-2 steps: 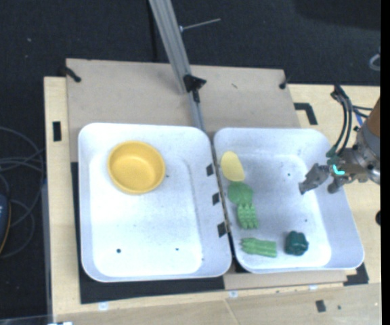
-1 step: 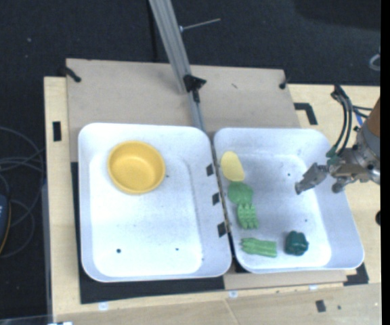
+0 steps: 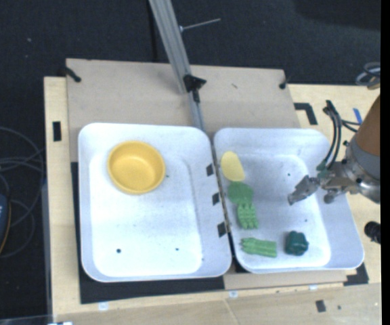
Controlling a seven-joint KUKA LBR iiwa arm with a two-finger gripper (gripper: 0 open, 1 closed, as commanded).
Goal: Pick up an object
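Claw (image 3: 302,193) hovers over the right bin (image 3: 276,139), and I can't tell how its grip is set. Nothing's in it. Candidates lie along the bin's left and near edges: yellow piece (image 3: 232,166), green blocks (image 3: 243,205), dark green lump (image 3: 296,243).

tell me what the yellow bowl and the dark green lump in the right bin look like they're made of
Yellow bowl: probably moulded plastic, going by its even, saturated colour, smooth matte look and thick rounded rim.
Dark green lump: likely plastic or rubber toy material, with its uniform colour and knobbly moulded shape; too small here to tell hard from soft.
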